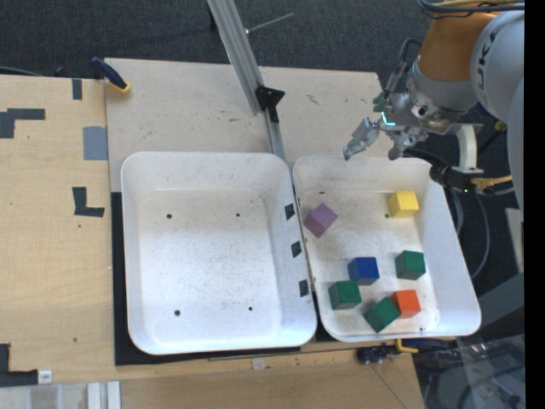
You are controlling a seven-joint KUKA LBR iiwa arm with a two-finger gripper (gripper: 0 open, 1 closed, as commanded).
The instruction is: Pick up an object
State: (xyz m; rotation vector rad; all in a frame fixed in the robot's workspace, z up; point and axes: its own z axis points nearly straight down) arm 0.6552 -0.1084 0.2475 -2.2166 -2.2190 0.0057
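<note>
The right bin (pixel 451 254) holds several small blocks: a purple one (pixel 320 219), a yellow one (pixel 404 203), a blue one (pixel 364 269), three green ones (pixel 410 264) (pixel 345 294) (pixel 382 313) and an orange one (pixel 407 302). My gripper (pixel 376 142) hangs above the bin's far edge, well clear of the blocks, its two fingers spread apart with nothing between them. The yellow block lies nearest to it, a little toward the front and right.
The left bin (pixel 136 228) stands beside the right one. A slanted metal rail (pixel 243 54) runs down to the divide between the bins. A blue and yellow tool (pixel 111 74) lies on the bench at the far left.
</note>
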